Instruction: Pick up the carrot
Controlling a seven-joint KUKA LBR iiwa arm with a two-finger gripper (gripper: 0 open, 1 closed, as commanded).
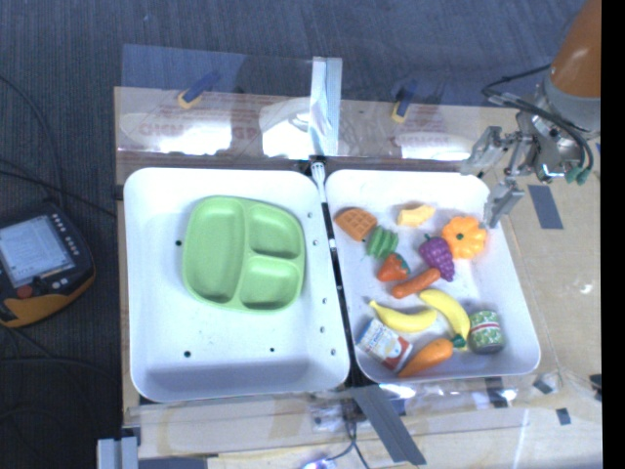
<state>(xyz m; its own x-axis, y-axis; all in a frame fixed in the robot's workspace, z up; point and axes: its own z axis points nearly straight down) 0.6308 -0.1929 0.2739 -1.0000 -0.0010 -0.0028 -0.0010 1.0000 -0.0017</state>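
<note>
At upper right, above the far right corner of the right bin [523, 332], the tool [498, 179] hangs from the grey arm [576, 47] with its orange band; its two fingers stand spread apart with nothing between them, well clear of the toys below. Right bin, contents: a carrot [417, 282] lies near the middle, slanted, just below a bunch of purple grapes [437, 255] and beside a strawberry [392, 266]. A second orange, carrot-like piece [426, 357] lies at the near edge, touching a small carton [380, 342]. Two bananas [427, 312] lie between these two orange pieces. A small pumpkin [465, 237] sits at the right of the grapes, near the tool's side of the bin. A green pepper [381, 241], a waffle-patterned piece [355, 223] and a yellow wedge [415, 215] occupy the far part; a green can [485, 329] rests at the near right. Left bin [156, 360]: a green divided plate [244, 252] lies flat. Off the tabletop [571, 272], at far left, a handheld controller [41, 252] rests on the floor.
</note>
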